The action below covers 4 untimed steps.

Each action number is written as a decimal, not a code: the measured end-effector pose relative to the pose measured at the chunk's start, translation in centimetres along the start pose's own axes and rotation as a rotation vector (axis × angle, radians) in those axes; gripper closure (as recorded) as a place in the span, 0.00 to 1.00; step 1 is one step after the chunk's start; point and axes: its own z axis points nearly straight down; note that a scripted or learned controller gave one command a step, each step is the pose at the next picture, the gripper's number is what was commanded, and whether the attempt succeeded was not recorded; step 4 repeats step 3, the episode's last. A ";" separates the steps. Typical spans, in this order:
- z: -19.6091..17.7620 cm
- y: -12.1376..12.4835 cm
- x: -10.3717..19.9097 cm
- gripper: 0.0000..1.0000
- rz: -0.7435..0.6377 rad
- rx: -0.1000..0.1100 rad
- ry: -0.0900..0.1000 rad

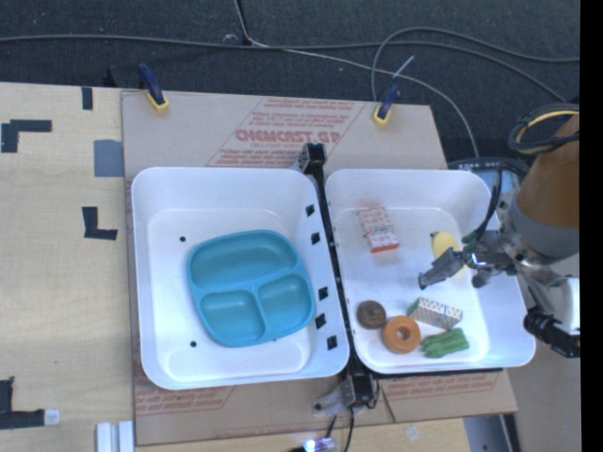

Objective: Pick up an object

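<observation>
White plastic, twice over: two shallow bins sit side by side on a brown cardboard sheet (283,130) clamped to the bench by two blue-and-yellow clips (151,88). The left bin (155,191) holds a blue plastic tray with three compartments (250,285), lying flat near the bin's middle.

The right bin (471,186) carries the loose items. A small red-and-white packet (376,228) lies toward the far side. A yellow rounded piece (442,243) rests near the right wall. Along the near side sit a dark brown ring-shaped doughnut (370,314), an orange ring-shaped doughnut (402,333) just beside it, a pale speckled rectangular block (439,313), and a green elongated toy vegetable (445,345) at the near right corner.

The grey arm with its orange band (551,191) reaches in from the right, its two-finger gripper (443,271) poised over the right bin between the yellow piece and the speckled block. Whether the claw stands apart or together cannot be told from this angle, and nothing is seen between its tips.

Black cables (415,50) trail across the dark floor beyond the bench.
</observation>
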 end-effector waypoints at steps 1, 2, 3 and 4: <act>6.3 0.3 0.4 0.00 0.000 -0.001 0.000; 11.6 0.3 0.5 0.00 0.000 -0.005 -0.002; 10.3 0.4 0.4 1.00 -0.001 -0.007 -0.002; 10.3 0.4 0.4 1.00 -0.001 -0.007 -0.002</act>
